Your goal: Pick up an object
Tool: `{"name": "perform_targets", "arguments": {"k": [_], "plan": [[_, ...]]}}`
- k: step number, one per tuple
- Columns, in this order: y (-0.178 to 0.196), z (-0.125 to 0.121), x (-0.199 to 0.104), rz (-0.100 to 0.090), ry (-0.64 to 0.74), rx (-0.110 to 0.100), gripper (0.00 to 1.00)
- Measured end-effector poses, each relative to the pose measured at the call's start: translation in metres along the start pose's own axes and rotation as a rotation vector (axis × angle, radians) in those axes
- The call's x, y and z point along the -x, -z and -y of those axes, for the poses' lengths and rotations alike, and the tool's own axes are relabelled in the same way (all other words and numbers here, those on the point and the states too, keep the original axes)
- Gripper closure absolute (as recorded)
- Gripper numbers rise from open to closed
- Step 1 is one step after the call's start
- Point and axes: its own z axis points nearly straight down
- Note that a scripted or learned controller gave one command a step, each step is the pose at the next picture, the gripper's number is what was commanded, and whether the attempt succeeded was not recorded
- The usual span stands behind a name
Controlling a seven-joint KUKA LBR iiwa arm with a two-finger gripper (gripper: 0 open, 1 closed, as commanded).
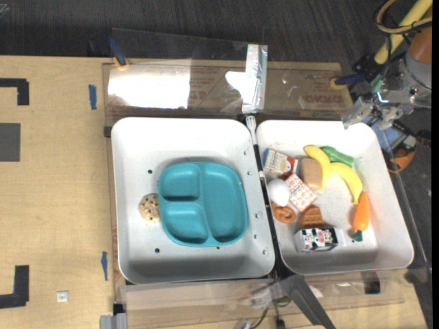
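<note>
Two shallow white bins sit side by side on the worktop, seen from above at a slant. The left bin holds a teal divided plate near its centre and a speckled cookie touching the plate's left edge. The right bin holds a cluster of toy foods. A yellow banana curves across the upper middle, with a green piece just above it and a tan potato-like piece against its left side. A small red-and-white carton lies toward the bin's upper left corner; a white egg and a patterned box lie below it. A brown ring and a brown piece rest beside them. A black-and-white carton sits near the bin's front edge, and an orange carrot lies toward the right wall. The claw hangs above the right bin's far right corner, apart from every object; whether its fingers are spread or pressed together cannot be told.
</note>
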Motion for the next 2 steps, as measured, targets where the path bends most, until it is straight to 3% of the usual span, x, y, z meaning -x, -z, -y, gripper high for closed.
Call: {"name": "perform_targets", "arguments": {"k": [1, 2], "plan": [[0.072, -0.006, 0.011, 0.005, 0.038, 0.012, 0.0], [0.045, -0.002, -0.038, 0.0, 0.376, 0.0, 0.0]]}}
